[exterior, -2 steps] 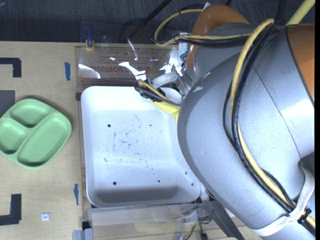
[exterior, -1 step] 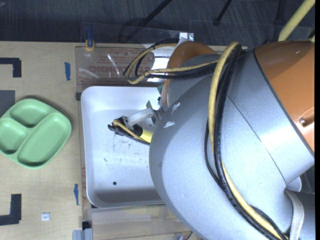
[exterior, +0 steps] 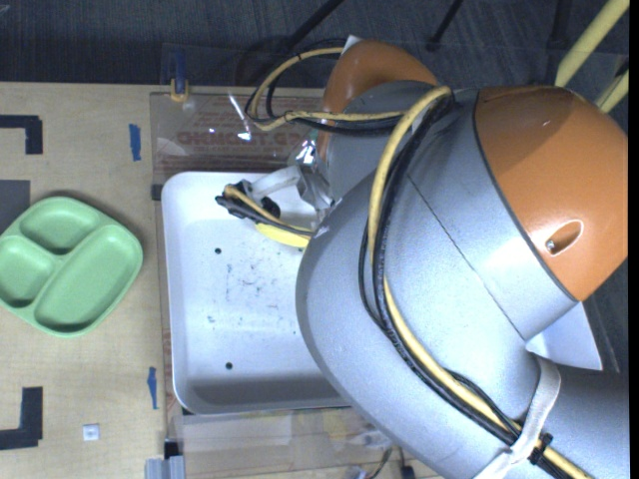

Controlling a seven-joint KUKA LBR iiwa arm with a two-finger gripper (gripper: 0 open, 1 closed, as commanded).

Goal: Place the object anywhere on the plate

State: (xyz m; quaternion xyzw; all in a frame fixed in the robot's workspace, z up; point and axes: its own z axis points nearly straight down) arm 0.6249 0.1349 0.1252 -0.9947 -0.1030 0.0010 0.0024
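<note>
A green three-compartment plate (exterior: 68, 264) lies on the wooden bench, left of the white bin (exterior: 235, 297). My gripper (exterior: 296, 190) is low over the bin's far right corner, mostly hidden by the wrist and the big grey arm. A short yellow strip (exterior: 284, 234) pokes out from under the wrist onto the bin floor. I cannot tell what it is or whether anything is held.
The grey and orange arm (exterior: 469, 267) covers the right half of the view and the bin's right side. A clear plastic panel (exterior: 215, 133) stands behind the bin. Black tape marks (exterior: 25, 133) and blue tape bits (exterior: 135, 143) sit on the bench around the plate.
</note>
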